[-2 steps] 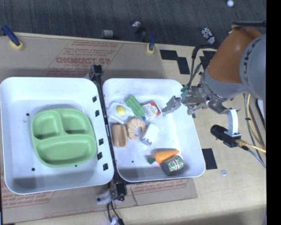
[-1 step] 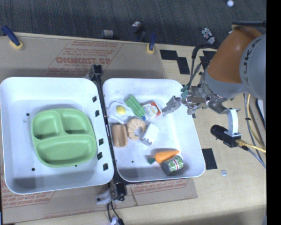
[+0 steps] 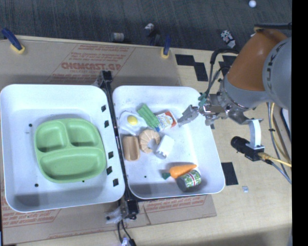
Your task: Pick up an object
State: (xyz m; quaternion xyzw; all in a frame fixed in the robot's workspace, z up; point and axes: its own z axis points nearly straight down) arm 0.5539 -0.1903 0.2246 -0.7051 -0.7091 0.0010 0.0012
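The right bin [image 3: 197, 142] holds several toy foods: a fried egg [image 3: 132, 120], a green vegetable [image 3: 147, 116], a small orange-and-white carton [image 3: 166, 120], a croissant [image 3: 149, 138], a tan bread piece [image 3: 131, 147], a white block [image 3: 165, 145], a carrot [image 3: 183, 169] and a green-labelled can [image 3: 190, 180]. My gripper [image 3: 186, 116] reaches in from the right over the bin's upper right part, its tip just right of the carton. I see nothing held in it.
The left bin [image 3: 20, 111] holds a green divided plate [image 3: 69, 150]. A black divider [image 3: 113, 132] runs between the bins. Both sit on a cardboard sheet [image 3: 92, 60] held by blue clamps [image 3: 13, 40].
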